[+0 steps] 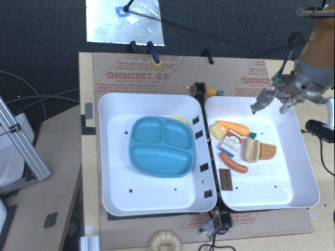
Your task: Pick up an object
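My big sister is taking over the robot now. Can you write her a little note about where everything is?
Gripper: open, holding nothing, hovering above the far edge of the right bin.
Right bin holds toy food: carrot, cheese wedge, small carton, hot dog bun, waffle, sausage, chocolate bar.
Left bin holds a blue divided plate.
Done: nothing picked up yet.
Left: lower onto one item, grip it, lift it.
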Robot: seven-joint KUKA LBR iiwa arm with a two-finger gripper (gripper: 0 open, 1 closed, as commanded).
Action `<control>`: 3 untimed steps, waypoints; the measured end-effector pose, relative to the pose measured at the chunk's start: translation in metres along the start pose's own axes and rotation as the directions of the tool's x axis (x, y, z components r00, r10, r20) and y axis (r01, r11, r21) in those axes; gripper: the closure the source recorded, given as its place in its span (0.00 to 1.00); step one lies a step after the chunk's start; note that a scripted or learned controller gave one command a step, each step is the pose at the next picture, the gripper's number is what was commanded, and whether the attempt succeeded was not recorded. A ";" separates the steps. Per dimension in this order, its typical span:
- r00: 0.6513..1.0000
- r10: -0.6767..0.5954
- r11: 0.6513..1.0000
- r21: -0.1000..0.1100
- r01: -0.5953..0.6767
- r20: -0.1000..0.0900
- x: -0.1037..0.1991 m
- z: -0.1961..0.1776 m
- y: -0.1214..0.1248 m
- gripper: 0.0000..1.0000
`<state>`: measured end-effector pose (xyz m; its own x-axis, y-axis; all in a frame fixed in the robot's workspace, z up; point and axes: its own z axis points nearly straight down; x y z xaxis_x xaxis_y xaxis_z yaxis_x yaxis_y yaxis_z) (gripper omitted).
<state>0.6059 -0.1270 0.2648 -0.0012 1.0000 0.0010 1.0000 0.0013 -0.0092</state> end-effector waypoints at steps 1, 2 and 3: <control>1.000 -0.002 1.000 -0.011 0.002 0.001 0.000 -0.006 0.002 0.00; 1.000 0.000 1.000 -0.008 0.000 0.001 -0.002 0.035 0.004 0.00; 1.000 0.000 1.000 -0.007 0.000 0.001 -0.006 0.079 0.008 0.00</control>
<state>0.6130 -0.1327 0.1857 -0.0008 1.0000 -0.0003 1.0000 0.0008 -0.0017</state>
